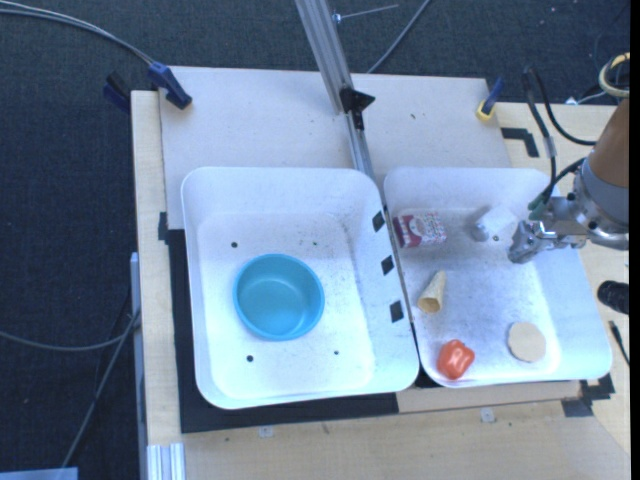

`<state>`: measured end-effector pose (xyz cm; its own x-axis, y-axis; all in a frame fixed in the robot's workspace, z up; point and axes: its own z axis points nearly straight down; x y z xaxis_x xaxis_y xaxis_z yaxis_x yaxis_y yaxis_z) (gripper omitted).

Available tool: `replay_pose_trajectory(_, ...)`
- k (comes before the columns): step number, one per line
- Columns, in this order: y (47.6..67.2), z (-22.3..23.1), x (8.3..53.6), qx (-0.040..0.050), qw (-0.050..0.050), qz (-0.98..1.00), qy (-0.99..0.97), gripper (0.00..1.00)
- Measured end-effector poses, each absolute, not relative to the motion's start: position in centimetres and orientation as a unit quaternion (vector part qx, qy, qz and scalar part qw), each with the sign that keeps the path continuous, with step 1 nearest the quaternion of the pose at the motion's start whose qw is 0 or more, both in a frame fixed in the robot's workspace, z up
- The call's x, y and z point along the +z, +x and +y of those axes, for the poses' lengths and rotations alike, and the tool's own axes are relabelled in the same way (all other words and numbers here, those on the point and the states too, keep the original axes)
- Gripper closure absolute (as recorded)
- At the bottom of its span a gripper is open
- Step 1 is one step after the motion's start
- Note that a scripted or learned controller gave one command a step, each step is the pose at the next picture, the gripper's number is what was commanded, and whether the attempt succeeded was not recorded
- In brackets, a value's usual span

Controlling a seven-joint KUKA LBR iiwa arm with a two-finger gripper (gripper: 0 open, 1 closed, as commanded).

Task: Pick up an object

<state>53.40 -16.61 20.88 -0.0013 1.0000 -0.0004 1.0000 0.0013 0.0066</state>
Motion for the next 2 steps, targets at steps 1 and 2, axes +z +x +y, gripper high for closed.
replay_pose_trajectory(1, 55.0, -11.3, 20.6, 0.0016, 0.0, 0.709, 0.705, 1.0)
replay_pose_trajectory(2, 56.8, -6.1, 21.9, 0.0023, -0.001, 0.71, 0.705, 1.0)
